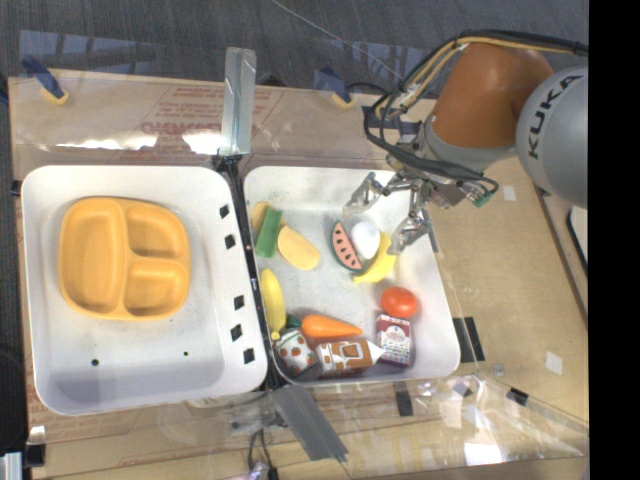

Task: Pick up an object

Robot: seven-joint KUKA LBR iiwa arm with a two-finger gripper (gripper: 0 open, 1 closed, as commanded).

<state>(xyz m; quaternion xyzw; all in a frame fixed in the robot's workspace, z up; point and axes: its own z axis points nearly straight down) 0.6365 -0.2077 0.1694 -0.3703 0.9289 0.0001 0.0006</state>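
front of right bin point(445, 313): milk carton point(345, 354) lying flat, small ball-like toy point(292, 349) at its left end, maroon box point(395, 339) at its right end
just behind: carrot point(330, 327) above the carton, tomato point(399, 302) above the maroon box
divider side: yellow banana-like piece point(272, 300) along the left wall; green piece point(268, 232) and pale yellow slice point(297, 248) further back
mid bin: watermelon slice point(346, 245), white egg point(366, 239) touching its right edge, banana point(377, 265) curling under the egg
gripper point(389, 212): above egg/banana, fingers spread apart, one left of the egg, one right, nothing between them
arm point(487, 93): comes in from right, orange band over the bin's back corner
left bin point(45, 298): orange divided plate point(124, 257), three compartments
far: silver tape strip point(237, 101) on plastic sheeting behind the divider
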